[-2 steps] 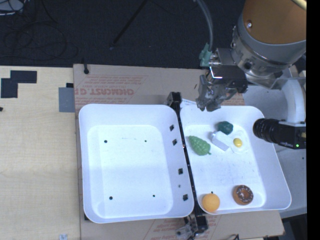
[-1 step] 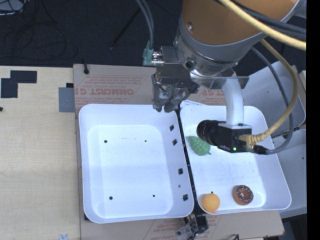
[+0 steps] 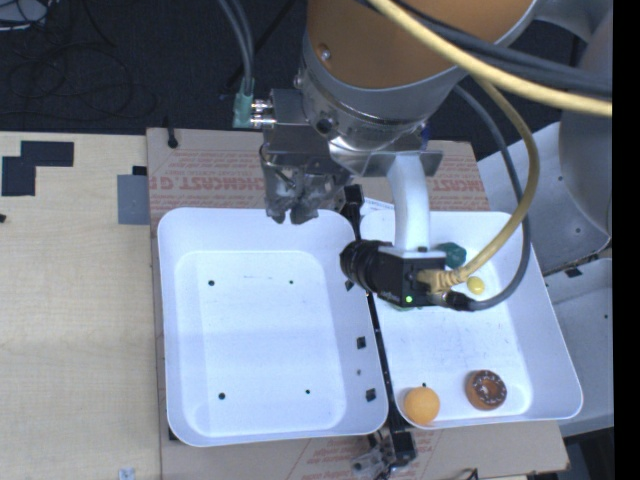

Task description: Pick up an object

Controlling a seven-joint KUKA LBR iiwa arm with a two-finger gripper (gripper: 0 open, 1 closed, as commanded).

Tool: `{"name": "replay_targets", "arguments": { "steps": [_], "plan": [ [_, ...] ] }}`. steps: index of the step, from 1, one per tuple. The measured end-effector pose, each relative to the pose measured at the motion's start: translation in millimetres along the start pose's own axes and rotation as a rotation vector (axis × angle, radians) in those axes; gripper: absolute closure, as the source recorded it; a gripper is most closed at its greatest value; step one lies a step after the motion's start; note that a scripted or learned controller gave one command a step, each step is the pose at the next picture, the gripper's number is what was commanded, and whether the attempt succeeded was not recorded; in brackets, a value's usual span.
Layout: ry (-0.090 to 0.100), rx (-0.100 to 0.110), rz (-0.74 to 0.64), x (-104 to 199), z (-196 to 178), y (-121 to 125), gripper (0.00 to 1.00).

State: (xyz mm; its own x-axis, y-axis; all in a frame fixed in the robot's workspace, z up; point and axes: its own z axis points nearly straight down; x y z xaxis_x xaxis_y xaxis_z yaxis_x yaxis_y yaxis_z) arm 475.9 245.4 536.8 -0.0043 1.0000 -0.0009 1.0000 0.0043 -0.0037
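Observation:
My gripper (image 3: 298, 206) hangs over the back rim of the left bin (image 3: 190, 238), near its right corner, with nothing seen in it. The right bin (image 3: 545, 368) holds an orange ball (image 3: 421, 404) at its front left corner and a brown ring-shaped piece (image 3: 487, 389) just right of the ball. A teal object (image 3: 456, 255) and a small yellow object (image 3: 476, 286) lie farther back in that bin, partly hidden by the arm's parts. All of these things are well to the right of the gripper and nearer the front.
The two white bins share a dark divider (image 3: 375, 358) running front to back. Cardboard (image 3: 200, 168) lies under and behind the bins. A yellow cable (image 3: 510, 218) loops over the right bin's back half.

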Motion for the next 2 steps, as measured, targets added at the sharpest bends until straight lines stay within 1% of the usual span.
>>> {"name": "replay_targets", "arguments": {
  "steps": [1, 2],
  "plan": [
    [-0.002, 0.001, 0.006, -32, 0, 0, 1.00],
    [-0.003, 0.004, 0.001, -1, 25, 0, 1.00]
  ]
}}
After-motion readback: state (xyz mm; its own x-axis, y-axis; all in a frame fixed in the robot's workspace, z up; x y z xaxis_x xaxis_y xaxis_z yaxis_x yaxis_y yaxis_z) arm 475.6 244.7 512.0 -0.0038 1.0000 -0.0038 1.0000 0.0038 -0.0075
